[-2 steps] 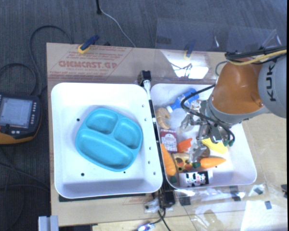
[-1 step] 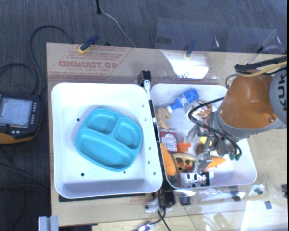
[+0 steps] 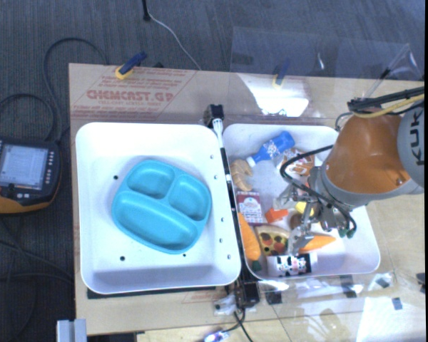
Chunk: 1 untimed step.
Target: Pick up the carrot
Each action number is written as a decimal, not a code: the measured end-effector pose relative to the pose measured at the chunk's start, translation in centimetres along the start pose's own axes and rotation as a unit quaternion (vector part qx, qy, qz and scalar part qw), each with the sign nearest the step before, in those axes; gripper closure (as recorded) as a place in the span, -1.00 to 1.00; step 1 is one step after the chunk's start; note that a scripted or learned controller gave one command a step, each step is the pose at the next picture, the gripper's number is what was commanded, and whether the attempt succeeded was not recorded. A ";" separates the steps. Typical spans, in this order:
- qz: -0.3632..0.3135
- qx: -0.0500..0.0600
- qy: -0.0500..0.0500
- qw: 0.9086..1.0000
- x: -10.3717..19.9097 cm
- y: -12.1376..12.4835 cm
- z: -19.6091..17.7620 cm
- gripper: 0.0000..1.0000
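Note:
An orange carrot (image 3: 319,244) lies in the right bin (image 3: 364,258) near its front right, pointed end to the right. A second long orange piece (image 3: 250,243) lies against that bin's left wall; I cannot tell which one is the carrot proper. My gripper (image 3: 304,218) hangs under the orange wrist band (image 3: 364,159), just above and left of the right-hand carrot, over the middle of the bin. Cables and the wrist body hide its tips, and nothing shows held in it.
The right bin also holds a blue packet (image 3: 274,148), a red box (image 3: 250,207), a pizza-slice toy (image 3: 272,240), a black-and-white item (image 3: 292,264) and a tan roll (image 3: 241,177). A blue divided plate (image 3: 162,204) sits in the left bin (image 3: 93,262). A teach pendant (image 3: 18,173) lies off the bench, left.

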State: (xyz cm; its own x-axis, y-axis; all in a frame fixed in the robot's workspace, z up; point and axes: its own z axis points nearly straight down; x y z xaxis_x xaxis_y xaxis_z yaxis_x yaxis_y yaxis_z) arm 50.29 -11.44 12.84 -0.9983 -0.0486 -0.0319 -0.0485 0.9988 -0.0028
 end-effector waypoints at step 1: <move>0.009 0.003 -0.018 1.000 -0.7 -2.1 1.4 -1.00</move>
State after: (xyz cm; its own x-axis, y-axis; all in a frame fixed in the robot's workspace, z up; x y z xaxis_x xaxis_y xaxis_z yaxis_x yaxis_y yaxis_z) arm 51.18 -13.55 11.48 -0.9972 -0.0307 -0.0682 -0.0303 0.9995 -0.0071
